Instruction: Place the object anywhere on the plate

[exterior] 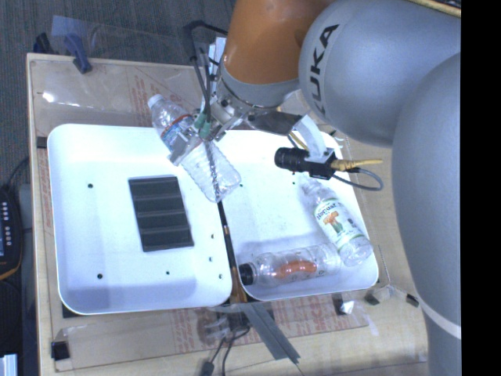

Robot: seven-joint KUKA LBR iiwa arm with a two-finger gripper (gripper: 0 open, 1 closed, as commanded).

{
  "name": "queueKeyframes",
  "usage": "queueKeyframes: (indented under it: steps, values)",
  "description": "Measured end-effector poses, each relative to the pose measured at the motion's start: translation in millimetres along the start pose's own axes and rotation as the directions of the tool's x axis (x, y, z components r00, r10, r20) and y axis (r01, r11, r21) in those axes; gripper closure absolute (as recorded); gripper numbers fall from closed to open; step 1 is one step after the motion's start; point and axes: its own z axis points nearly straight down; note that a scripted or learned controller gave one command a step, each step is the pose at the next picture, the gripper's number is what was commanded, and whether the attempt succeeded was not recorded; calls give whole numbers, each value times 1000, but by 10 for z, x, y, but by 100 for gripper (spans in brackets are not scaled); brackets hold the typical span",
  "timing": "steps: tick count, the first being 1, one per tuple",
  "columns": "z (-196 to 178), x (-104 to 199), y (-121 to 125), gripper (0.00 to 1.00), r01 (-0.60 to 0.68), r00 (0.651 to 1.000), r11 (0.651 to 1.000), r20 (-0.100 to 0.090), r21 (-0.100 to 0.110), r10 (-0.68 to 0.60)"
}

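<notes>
At the left of the bench, a dark ribbed plate point(160, 212) lies flat near the middle of the left bin point(78, 155), its top bare and the task not yet done. Just up and to the right of the plate, a clear plastic bottle point(210, 171) hangs at a slant over that bin's right rim, cap end pointing away from the plate toward the far left, base toward the right bin point(266, 202). The gripper point(205, 128) of the KUKA arm sits on the bottle's midsection by its blue label, fingers drawn narrow with the bottle pinched between them. Well to the right of the plate, a labelled bottle point(338, 224) and a black-capped bottle point(291, 268) lie on their sides in the right bin, the second along the near wall. The held bottle looks empty and therefore light, with thin, crinkled walls likely to give under pressure and a smooth, round skin that could slide or swing in the grip. The waist near the label, where the fingers now sit, seems the soundest hold, being close to the balance point. Once let go, a round bottle may roll on the plate's ribs, so a low release looks wise.
</notes>
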Motion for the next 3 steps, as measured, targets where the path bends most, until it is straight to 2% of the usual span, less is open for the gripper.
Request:
queueKeyframes:
  steps: [1,2,3]
  values:
    - [-544,-811,146,100,-6,1000,1000,1,-1,6]
    - [-1190,-716,-505,100,84,996,996,2,-2,-84]
    - [-611,-365,-527,100,157,988,988,-1,1,-157]
